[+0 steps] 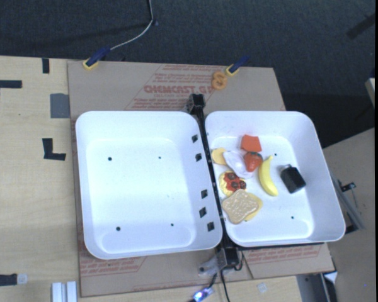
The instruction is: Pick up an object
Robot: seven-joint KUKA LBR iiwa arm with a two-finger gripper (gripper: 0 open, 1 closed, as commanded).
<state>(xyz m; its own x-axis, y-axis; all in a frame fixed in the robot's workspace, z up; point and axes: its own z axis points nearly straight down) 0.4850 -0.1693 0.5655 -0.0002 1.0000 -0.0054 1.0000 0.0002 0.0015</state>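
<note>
Resting on a cardboard sheet (pixel 176 90), two white bins (pixel 88 168), dark carpet (pixel 239 17) behind.

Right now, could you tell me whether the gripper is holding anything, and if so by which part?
Nothing is held. The banana, black block, bread slice and other toy food all lie loose in the right bin.

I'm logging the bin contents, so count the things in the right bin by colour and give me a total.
Yellow: 1, banana
Black: 1, block
Red-orange: 1, block
Tan: 1, toast slice
Red: 1, strawberry-like piece
Yellow-red: 1, round piece
Total: 6
</note>
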